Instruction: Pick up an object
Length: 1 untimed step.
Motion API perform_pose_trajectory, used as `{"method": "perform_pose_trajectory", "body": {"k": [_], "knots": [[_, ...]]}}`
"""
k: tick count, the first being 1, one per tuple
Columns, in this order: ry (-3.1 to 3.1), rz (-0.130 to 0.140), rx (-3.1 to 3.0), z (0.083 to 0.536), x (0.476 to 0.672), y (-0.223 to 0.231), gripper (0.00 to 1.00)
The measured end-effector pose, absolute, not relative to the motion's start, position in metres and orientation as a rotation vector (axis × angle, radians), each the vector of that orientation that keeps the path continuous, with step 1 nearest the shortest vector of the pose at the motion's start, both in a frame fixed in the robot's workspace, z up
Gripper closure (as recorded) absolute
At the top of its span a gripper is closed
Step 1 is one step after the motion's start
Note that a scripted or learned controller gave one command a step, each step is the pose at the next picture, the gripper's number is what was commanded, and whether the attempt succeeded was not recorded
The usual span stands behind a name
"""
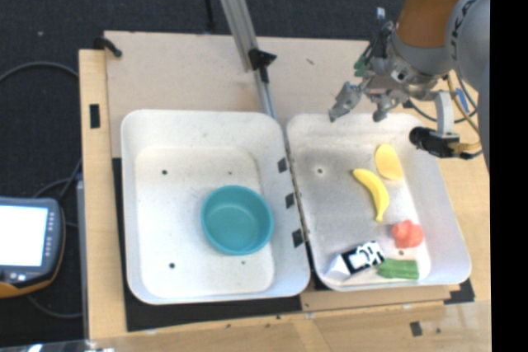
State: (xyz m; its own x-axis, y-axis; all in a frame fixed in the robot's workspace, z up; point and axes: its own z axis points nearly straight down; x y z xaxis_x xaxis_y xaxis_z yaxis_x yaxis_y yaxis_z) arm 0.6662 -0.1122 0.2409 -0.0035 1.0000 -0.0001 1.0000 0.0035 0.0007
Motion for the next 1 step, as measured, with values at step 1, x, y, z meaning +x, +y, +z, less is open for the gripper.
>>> {"method": "perform_pose_trajectory", "body": {"k": [1], "knots": [[2.225,0.0,2.217,0.2409,0.6662,-0.1125,0.0]]}}
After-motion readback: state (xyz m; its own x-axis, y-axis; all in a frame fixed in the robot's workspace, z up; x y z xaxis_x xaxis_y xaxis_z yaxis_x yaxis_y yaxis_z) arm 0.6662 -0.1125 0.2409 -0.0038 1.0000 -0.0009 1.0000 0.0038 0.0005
